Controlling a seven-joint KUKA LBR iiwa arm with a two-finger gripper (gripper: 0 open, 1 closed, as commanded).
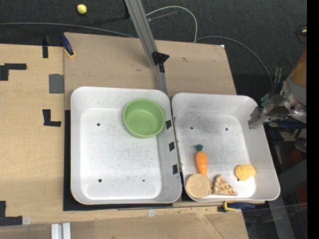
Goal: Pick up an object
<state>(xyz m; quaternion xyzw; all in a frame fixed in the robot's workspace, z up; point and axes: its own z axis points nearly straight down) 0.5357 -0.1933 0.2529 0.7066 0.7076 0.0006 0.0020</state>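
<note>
Gripper (260, 114) sits at the right bin's (209, 102) right rim, near the far right corner, above the rim and not down among the objects. Arm comes in from the right edge of the view; wrist partly cut off there. Can't tell how the jaws stand: the gripper reads as a dark grey blob at this angle. Nothing visible between them.

Candidate objects, all in the right bin, clustered along its near edge:
- carrot (201, 161): orange with a green top, lying roughly lengthwise toward the near edge, left of centre, green end pointing away from the near edge.
- round tan disc (198, 186), cookie or bun, can't tell which: at the near left corner, just beside the carrot's lower tip, looks touching.
- pizza slice (223, 186): just right of the disc, against the near rim.
- yellow corn-like piece (244, 172): toward the near right corner, apart from the pizza slice.

All four are well apart from the gripper. Far half of the right bin carries only dark speckling.

Left bin (79, 133): green bowl (144, 117) upright near its far right corner, close to the divide between the bins.

Off the bins: a grey metal pole (142, 26) slants from the top of the view down to the bins' shared far edge. Small yellow ball (81, 8) on the dark floor, top left.
</note>
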